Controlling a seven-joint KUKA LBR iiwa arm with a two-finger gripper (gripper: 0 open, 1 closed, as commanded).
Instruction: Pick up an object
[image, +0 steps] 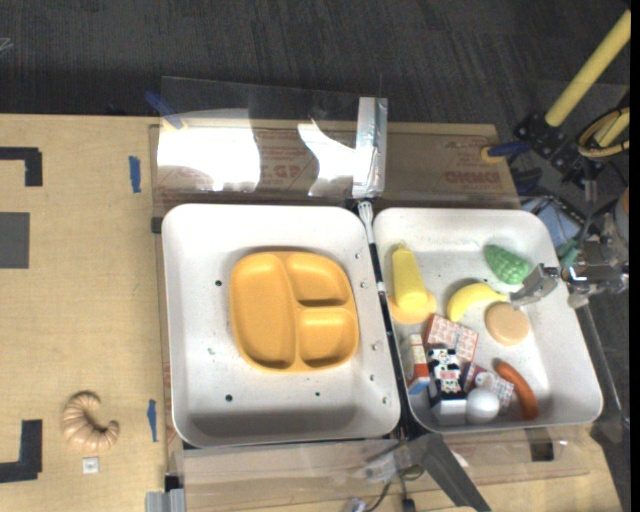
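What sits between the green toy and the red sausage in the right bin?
In the camera view, a round tan disc lies between the green toy and red sausage.

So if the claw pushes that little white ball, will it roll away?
Probably a little. The white ball looks round and smooth, so it should roll easily. But it sits near the bin corner beside the red sausage and a patterned box, which would likely stop it quickly.
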